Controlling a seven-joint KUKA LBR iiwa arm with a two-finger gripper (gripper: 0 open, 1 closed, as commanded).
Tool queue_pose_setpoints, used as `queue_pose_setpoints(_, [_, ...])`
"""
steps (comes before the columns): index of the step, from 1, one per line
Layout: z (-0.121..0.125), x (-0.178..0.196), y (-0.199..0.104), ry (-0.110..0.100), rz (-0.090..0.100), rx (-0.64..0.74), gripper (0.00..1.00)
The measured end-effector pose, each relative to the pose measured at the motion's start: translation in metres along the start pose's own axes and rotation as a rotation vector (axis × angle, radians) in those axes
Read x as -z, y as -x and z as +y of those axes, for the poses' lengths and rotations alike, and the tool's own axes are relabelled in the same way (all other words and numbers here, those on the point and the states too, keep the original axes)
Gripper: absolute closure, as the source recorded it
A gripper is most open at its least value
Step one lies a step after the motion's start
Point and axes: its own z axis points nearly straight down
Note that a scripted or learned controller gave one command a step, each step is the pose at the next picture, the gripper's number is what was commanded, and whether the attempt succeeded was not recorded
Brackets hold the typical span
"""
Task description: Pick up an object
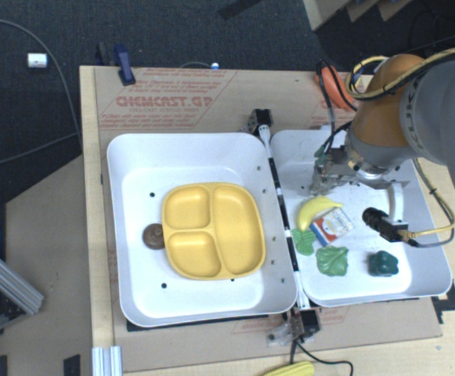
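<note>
The arm (415, 108) runs off the right edge, so its upper links are cut away. Its wrist covers the back of the right bin (427, 276). The gripper (323, 180) is too dark and small to read. A brown round object (153, 236) is half hidden under the yellow divided plate (211, 231). A yellow item (290, 368) is clipped by the bottom edge.

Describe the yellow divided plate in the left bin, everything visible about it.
The yellow divided plate is a rounded-square tray, plastic by its look, with three compartments: two toward the bin's far side and one wider one nearer the camera. It lies flat and upright near the middle of the left bin, turned slightly askew to the walls. Nothing sits in its compartments. A small brown round object lies against its left edge, partly tucked under the rim.
</note>
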Motion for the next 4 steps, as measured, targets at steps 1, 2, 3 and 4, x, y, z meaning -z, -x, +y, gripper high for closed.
queue_pose_setpoints(1, [0.0, 0.0, 0.0, 0.0, 0.0, 0.0, 0.0])
queue_pose_setpoints(2, [-0.042, 0.001, -0.001, -0.003, 0.0, 0.001, 0.0])
queue_pose_setpoints(3, [-0.062, -0.01, 0.003, -0.003, 0.0, 0.0, 0.0])
queue_pose_setpoints(4, [-0.061, 0.0, 0.002, -0.001, 0.001, 0.0, 1.0])
